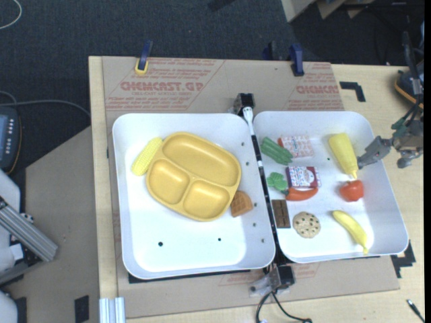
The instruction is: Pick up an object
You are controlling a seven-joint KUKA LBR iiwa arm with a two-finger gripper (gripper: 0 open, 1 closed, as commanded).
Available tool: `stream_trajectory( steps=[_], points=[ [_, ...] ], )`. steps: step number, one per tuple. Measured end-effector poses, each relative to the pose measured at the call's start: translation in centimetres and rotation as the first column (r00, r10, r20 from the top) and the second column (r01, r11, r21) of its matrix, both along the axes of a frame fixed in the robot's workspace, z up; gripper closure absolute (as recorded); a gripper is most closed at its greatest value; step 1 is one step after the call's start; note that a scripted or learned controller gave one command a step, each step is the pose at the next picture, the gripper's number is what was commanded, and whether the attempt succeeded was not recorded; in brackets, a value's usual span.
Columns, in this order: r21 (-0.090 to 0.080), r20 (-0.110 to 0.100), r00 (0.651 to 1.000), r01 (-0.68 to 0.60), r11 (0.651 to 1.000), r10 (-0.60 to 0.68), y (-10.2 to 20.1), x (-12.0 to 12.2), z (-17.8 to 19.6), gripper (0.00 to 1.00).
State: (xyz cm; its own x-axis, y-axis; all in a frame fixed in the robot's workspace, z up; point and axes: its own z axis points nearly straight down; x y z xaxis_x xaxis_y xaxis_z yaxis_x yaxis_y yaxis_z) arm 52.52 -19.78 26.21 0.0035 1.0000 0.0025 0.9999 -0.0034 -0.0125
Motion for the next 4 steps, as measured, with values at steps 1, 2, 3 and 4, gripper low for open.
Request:
stream_trajectory(
  steps=[1,2,3,4],
  points=[
    [-0.003,0.013,1.000,-0.004,1.000,0.004,0.1,0.2,0.7,0.00],
    [0.000,0.006,1.000,-0.003,1.000,0.003,0.0,0.7,-5.5,0.00],
    [0.000,0.007,1.000,-0.003,1.000,0.003,-0.7,1.0,-11.5,0.00],
    [0.001,0.006,1.000,-0.003,1.000,0.003,-0.8,-0.1,-17.1,0.00]
  ],
)
